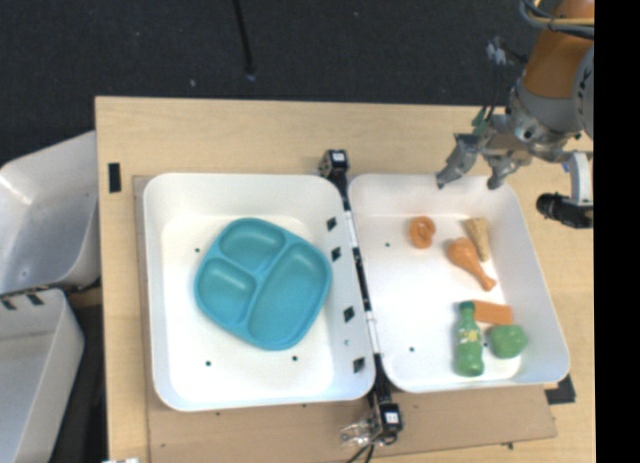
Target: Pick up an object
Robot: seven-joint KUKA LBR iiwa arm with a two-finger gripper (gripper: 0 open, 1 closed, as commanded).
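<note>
The gripper (471, 177) hangs spread and empty over the right bin's (400, 281) far edge, the small orange piece (422, 232) lying near it.

The arm (560, 51) comes in at the right edge of the bench. Its upper part is a round orange band, and under this band the wrist is grey metal with a darker ring. A pale cable makes a loop over the top of the orange part, and some thin wires stand out on its left side. The gripper (470, 173) is grey, with two thin fingers (449, 172) of dull metal. A black round piece (562, 208) sticks out beside the wrist, low on its right side.
</note>
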